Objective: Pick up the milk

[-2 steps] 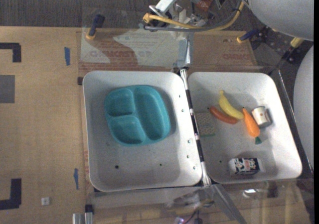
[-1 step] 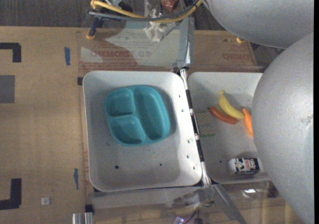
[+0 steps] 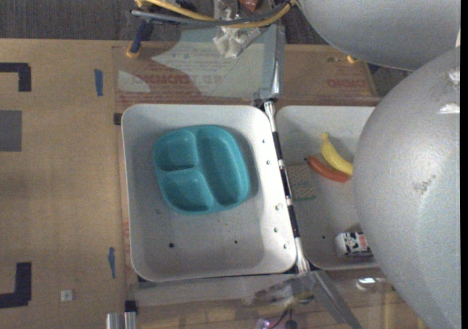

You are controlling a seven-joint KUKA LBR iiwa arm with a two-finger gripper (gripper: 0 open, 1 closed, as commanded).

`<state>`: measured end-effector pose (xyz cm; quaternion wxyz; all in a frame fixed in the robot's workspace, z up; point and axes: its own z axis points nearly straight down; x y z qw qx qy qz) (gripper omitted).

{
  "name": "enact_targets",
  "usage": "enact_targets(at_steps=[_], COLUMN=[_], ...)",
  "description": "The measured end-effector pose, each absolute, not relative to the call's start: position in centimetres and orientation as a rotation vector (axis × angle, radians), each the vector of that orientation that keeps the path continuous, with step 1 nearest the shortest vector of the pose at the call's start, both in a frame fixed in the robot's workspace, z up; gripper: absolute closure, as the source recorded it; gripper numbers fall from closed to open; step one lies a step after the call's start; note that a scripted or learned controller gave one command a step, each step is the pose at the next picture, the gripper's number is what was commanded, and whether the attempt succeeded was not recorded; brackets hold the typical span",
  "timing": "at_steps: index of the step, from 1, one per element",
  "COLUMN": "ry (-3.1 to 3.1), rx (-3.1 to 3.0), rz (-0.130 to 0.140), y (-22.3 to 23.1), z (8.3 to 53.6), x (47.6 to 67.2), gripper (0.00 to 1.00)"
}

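The milk [image 3: 354, 243] is a small white carton with dark print. It lies near the front edge of the right bin [image 3: 311, 130], and the arm's grey body hides its right side. My gripper [image 3: 231, 41] hangs at the top of the view, beyond the far rim of the left bin [image 3: 139, 196], far up and to the left of the milk. Yellow cables loop around the wrist.
A teal divided plate [image 3: 203, 168] lies in the left bin. In the right bin a yellow banana [image 3: 335, 153] rests against a red-orange item [image 3: 327, 169], with a greenish patch [image 3: 301, 181] beside them. The arm's large grey links [image 3: 409, 196] cover much of the right bin.
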<state>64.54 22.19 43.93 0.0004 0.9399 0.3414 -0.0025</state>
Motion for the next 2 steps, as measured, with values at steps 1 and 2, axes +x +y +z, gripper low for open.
enact_targets(at_steps=[1, 2], ry=[0.309, 0.300], rx=[3.123, 3.119], rz=[-0.006, -0.010], y=[21.36, 21.18], z=[43.17, 43.87], x=[60.96, 61.16], gripper=[1.00, 1.00])
